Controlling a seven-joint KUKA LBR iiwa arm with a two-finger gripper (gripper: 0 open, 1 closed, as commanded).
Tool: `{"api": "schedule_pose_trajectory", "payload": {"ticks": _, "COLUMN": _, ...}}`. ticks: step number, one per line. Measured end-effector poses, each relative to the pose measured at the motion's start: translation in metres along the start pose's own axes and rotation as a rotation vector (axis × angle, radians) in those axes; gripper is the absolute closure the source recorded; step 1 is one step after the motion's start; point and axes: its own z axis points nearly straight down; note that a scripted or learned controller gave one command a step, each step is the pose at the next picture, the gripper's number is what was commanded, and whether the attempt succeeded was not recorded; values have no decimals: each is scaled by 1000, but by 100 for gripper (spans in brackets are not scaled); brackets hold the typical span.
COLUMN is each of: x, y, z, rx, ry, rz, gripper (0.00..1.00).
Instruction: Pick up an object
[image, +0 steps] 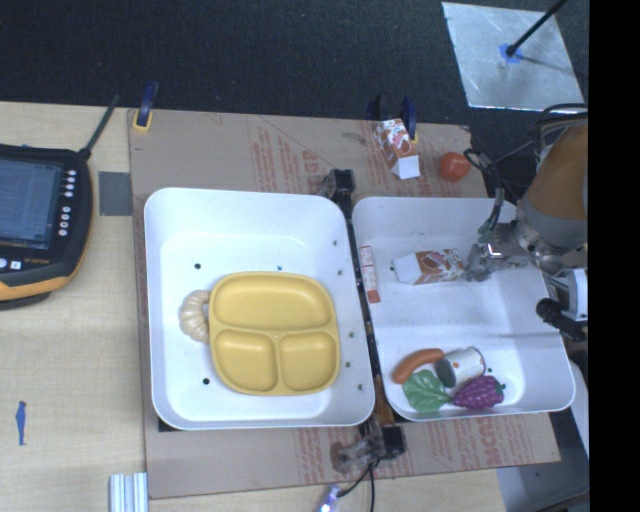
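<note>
The right bin (500, 310) holds a small brown and white carton (430, 266) lying flat in its upper middle. Along the bin's near edge lie an orange sausage (415, 363), a green leafy piece (427, 391), a small grey and white can (461, 364) and a purple grape bunch (479, 392). My gripper (484, 254) reaches in from the right and sits low, just right of the carton, at or touching its right end. The arm's grey body covers the bin's upper right corner.
The left bin (250, 220) carries a yellow divided plate (272, 331) with a beige round thing (193, 314) at its left side. Behind the bins, on the cardboard, lie a small carton (397, 144) and a red ball (454, 166). A tablet pendant (35, 220) lies far left.
</note>
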Motion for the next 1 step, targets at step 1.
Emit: {"api": "schedule_pose_trajectory", "payload": {"ticks": 1, "x": 0, "y": -57, "z": 0, "rx": 0, "ry": 0, "rz": 0, "gripper": 100}}
